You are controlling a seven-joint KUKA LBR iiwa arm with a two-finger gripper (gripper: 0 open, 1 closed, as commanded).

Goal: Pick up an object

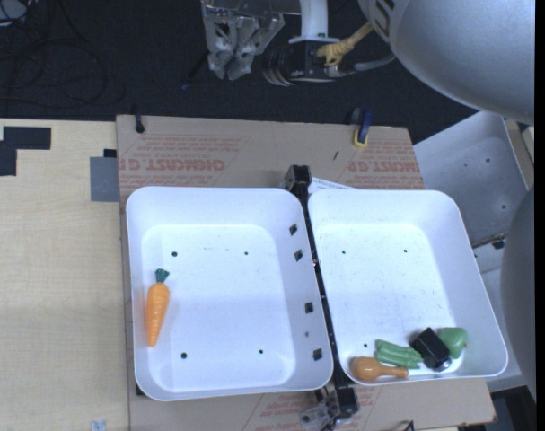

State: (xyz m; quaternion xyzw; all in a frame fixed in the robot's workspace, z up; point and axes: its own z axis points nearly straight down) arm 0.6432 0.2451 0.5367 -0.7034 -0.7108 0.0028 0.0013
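Note:
A toy carrot (156,305) with a green top lies near the left wall of the left bin (209,203). In the front right corner of the right bin (389,203) sit a green pea pod (398,354), a black block (431,348), a green piece (454,338) and an orange-tan gourd-shaped toy (378,369), close together. My gripper (238,57) hangs high at the back, beyond the far edge of the bench and well clear of both bins. It carries nothing.
The grey arm (461,34) crosses the top right corner. The bins sit on a cardboard sheet (254,155) with a blue-and-yellow clamp (362,128) at its back edge. A black divider (310,285) joins the bins. A wooden benchtop (48,285) lies to the left.

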